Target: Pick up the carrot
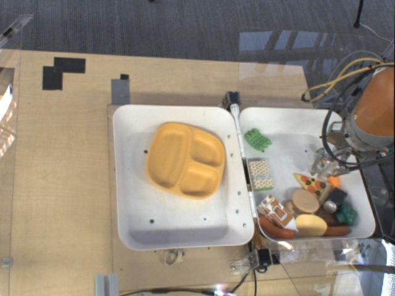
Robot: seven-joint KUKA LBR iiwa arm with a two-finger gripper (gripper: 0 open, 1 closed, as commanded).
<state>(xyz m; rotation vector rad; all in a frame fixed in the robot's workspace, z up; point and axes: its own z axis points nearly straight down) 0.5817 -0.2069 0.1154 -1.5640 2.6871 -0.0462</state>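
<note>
While the gripper hangs low over the right bin, the carrot lies just beside its tips, against the pizza slice; whether anything is grasped cannot be told

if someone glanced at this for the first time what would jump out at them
The yellow divided plate stands out first, lying alone in the left bin. Next comes the heap of toy food crowded into the near right corner of the right bin, with a green piece apart near its far left. The arm's orange band hangs over that bin's right side, the gripper just above the heap.
</note>
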